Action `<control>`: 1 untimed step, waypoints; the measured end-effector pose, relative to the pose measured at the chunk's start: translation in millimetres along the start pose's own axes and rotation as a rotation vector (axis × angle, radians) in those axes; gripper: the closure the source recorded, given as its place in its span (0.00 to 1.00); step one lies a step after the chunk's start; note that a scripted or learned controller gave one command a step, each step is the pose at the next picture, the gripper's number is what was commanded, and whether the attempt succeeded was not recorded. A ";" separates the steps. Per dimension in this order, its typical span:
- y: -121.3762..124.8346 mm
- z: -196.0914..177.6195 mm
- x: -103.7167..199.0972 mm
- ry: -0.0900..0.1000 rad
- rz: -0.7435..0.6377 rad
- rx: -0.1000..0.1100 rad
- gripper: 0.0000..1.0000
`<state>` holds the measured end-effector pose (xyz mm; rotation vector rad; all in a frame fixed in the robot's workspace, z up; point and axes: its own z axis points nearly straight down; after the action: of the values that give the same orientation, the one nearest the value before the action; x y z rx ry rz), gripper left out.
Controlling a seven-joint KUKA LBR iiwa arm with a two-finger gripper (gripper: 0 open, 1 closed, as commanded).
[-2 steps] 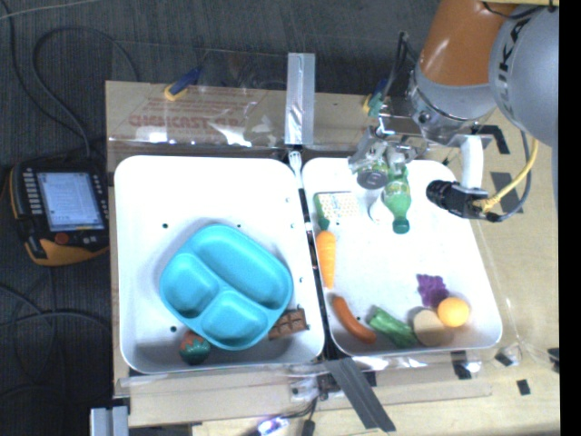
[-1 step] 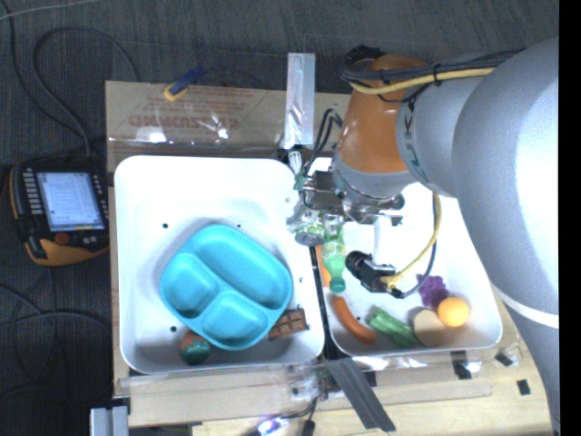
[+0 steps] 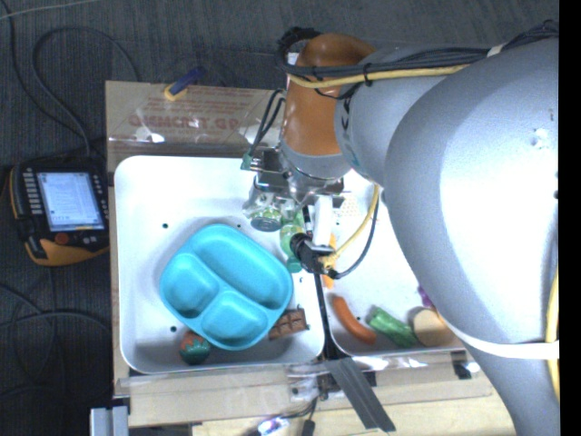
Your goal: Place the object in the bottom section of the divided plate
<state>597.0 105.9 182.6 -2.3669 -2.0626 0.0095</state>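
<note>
Blue divided plate [image 3: 227, 286] in left bin [image 3: 145, 198], gripper [image 3: 292, 234] above bin's right edge, sausage [image 3: 350, 320] and green vegetable [image 3: 391, 326] along right bin's front edge

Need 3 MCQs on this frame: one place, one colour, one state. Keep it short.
1. Which bin holds the divided plate?
A. left bin
B. right bin
C. neither

2. The plate's colour?
A. white
B. blue
C. orange

3. State of the plate's sections?
A. all bare
B. one filled
C. all filled

Answers:
1 A, it lies inside the left bin's walls.
2 B, it is light blue against the white bin.
3 A, no section has anything in it; the end effector hangs at the plate's upper right edge.
</note>
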 end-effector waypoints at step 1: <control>0.1 -0.1 0.0 0.000 0.000 0.000 0.00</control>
<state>597.0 105.9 182.8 -2.3671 -2.0627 0.0093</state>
